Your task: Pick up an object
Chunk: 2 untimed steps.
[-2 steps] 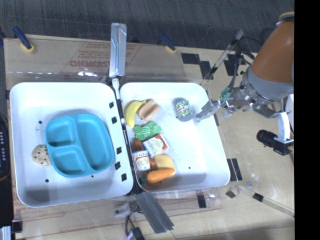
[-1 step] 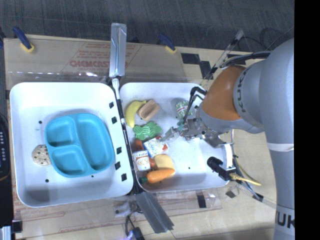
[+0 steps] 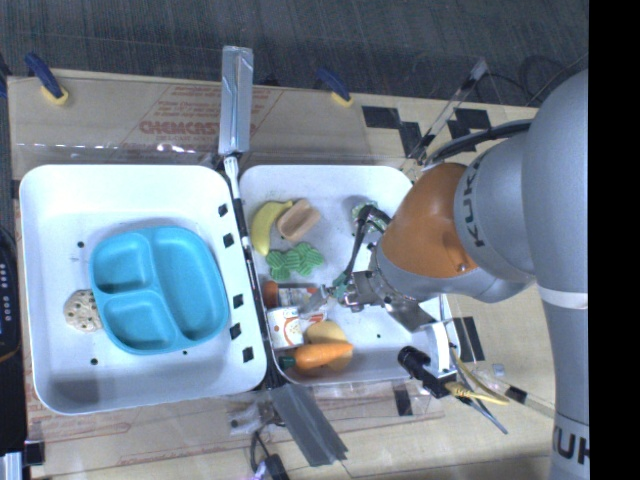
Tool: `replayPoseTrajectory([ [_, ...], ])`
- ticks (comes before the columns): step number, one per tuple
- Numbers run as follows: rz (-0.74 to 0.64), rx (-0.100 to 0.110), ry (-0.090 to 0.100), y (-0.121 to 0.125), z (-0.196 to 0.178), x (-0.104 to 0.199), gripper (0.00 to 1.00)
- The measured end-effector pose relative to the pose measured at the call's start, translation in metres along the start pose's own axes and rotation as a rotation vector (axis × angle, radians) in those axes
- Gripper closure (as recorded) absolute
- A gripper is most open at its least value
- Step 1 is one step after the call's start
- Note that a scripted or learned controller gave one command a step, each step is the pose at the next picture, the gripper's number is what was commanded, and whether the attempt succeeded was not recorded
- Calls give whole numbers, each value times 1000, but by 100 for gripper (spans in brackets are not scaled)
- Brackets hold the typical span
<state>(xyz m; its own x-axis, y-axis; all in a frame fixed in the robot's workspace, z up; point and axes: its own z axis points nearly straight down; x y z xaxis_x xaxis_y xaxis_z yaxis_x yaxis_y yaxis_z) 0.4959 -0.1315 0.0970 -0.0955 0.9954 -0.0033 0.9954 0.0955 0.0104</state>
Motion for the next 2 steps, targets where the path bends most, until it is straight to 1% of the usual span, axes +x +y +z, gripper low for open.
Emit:
replayPoseTrajectory([
  [1, -78, -3, 0, 134, 0, -47, 0],
  [2, -39, 14, 5, 7, -8, -24, 0],
])
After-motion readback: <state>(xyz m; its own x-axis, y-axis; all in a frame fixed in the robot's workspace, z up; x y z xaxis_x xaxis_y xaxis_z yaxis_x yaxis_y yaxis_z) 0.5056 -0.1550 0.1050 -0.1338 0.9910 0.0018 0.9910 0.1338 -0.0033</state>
